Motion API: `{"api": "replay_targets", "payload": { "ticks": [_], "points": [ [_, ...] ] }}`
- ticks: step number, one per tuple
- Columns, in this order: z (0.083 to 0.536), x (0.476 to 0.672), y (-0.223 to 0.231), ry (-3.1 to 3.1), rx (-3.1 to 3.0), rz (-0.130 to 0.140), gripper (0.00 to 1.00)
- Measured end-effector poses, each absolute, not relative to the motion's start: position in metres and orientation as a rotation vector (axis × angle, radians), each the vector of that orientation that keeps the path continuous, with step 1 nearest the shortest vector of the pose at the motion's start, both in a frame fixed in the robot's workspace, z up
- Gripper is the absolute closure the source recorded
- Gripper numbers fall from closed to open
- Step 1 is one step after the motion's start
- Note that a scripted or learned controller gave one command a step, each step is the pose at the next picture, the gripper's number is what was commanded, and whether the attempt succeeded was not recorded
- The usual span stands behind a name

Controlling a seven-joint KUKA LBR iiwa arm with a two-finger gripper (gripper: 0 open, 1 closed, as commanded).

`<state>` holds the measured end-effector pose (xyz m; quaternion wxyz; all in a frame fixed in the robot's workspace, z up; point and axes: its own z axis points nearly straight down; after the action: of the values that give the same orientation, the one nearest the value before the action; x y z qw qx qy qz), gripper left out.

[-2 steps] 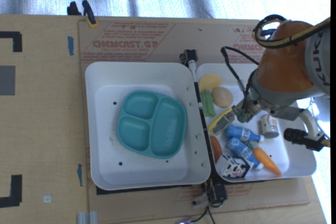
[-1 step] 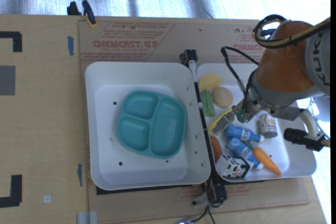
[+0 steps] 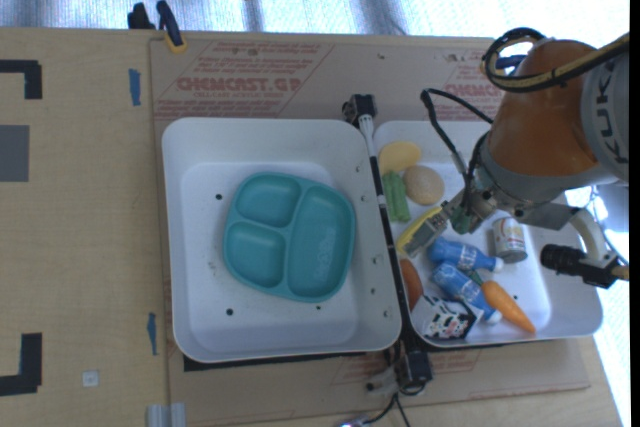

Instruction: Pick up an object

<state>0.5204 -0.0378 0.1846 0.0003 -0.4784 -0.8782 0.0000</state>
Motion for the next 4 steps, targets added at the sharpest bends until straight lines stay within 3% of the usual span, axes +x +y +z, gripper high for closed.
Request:
{"api": "replay_targets", "payload": {
  "ticks": [3, 4],
  "points": [
    [0.185, 0.520, -0.038, -2.758, -1.502, 0.000, 0.00],
    [0.086, 0.493, -0.101, -2.516, -1.884, -0.002, 0.00]
  ]
}}
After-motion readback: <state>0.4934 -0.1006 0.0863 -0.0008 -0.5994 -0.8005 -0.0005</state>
